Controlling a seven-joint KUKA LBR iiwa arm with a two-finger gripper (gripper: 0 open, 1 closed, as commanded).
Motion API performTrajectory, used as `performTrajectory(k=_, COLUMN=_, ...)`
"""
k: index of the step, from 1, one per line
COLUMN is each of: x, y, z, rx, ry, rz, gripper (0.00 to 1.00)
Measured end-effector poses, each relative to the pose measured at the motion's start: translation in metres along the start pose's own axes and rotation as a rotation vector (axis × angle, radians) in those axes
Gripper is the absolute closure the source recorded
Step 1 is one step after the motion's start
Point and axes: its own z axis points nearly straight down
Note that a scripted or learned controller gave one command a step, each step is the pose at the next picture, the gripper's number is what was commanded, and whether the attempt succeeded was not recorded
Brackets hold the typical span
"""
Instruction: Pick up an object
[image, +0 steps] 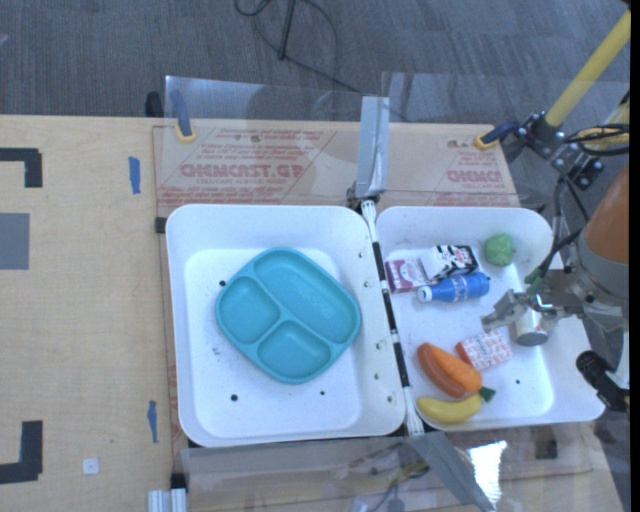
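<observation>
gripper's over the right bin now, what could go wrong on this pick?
1. The gripper hangs just above the red-and-white packet, which lies flat; the grasp may slide off it.
2. The carrot and banana sit close beside that packet, so a descent may nudge them or catch two things.
3. The blue bottle lies on its side nearby and could roll if bumped.

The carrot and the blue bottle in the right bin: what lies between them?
In the camera view, bare white bin floor separates the carrot from the blue bottle.
</observation>
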Motion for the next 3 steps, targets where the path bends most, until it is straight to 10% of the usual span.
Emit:
performTrajectory(k=1, x=-0.0155, y=0.0212, z=0.1045, rx=-0.004, ry=-0.001, rz=-0.005, gripper=0.00)
performTrajectory(k=2, x=-0.0193, y=0.0206, z=0.0968, rx=-0.004, ry=-0.002, rz=0.002, gripper=1.00)
performTrajectory(k=3, x=-0.0194, y=0.0205, z=0.0969, rx=-0.003, ry=-0.002, rz=0.002, gripper=0.00)
